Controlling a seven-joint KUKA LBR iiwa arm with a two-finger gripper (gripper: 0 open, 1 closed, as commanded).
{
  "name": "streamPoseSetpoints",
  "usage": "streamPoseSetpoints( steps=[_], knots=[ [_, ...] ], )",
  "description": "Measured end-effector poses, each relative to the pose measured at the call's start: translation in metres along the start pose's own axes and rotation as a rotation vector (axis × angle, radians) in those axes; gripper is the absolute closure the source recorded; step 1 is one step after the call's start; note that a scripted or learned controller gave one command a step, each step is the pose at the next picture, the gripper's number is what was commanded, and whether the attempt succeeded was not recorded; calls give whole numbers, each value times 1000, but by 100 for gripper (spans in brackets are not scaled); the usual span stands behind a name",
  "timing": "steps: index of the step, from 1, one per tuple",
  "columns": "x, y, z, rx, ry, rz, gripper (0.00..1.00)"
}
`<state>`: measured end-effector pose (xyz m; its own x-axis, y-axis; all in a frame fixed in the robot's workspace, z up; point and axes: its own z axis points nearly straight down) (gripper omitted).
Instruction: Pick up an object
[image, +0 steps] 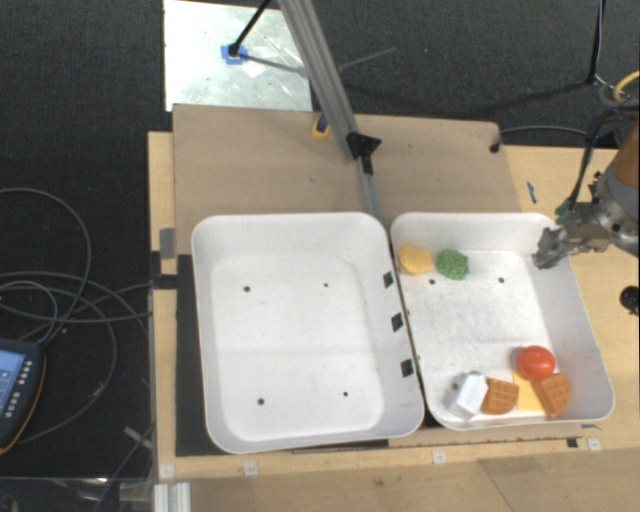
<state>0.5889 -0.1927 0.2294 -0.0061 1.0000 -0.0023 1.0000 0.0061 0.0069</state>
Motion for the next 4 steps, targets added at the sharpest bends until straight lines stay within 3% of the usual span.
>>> streamPoseSetpoints(
  steps=[1,4],
  knots=[
    [-3,3,-65,-3,-1,0,100],
    [142,23,-25,6,4,-4,100]
  ],
)
